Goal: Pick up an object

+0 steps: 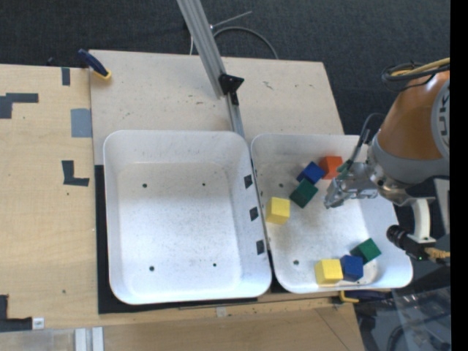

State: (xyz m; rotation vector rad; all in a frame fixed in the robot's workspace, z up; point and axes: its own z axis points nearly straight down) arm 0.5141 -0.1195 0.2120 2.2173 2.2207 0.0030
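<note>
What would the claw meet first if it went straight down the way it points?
Probably the bare floor of the right bin: the claw hangs just right of the dark green cube, though depth is unclear.

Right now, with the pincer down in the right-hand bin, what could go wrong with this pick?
The pincer sits beside a tight cluster: orange cube, blue cube and dark green cube look to be touching. Closing there may catch two or shove them apart. The yellow cube lies near the bin's left wall, leaving little room.
</note>
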